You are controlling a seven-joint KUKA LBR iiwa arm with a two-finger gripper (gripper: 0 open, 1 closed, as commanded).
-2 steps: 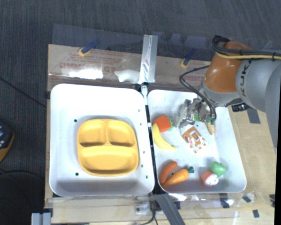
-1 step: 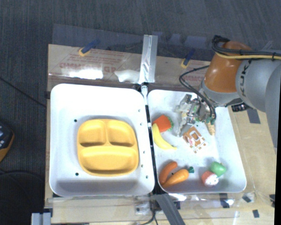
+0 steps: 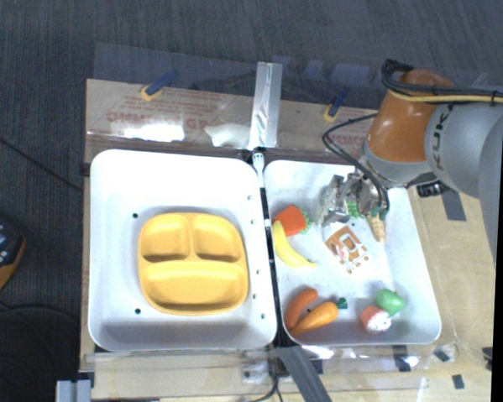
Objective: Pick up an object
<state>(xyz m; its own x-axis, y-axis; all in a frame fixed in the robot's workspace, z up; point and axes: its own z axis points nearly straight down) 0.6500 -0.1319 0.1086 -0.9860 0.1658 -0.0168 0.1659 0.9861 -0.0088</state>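
White plastic forms two shallow bins side by side on the bench (image 3: pixel 113 105). The left bin (image 3: pixel 118 181) holds a yellow compartment tray (image 3: pixel 194 263). The right bin (image 3: pixel 416 272) holds an orange-red block (image 3: pixel 292 220) touching a banana (image 3: pixel 288 247), a patterned card (image 3: pixel 347 247), two carrots (image 3: pixel 311 310) near the lower edge, and a radish with green top (image 3: pixel 382 311). The grey arm (image 3: pixel 440 139) enters from the upper right; its claw (image 3: pixel 350 201) hangs over the bin's upper part, above the card, and whether it is released or clenched cannot be told.
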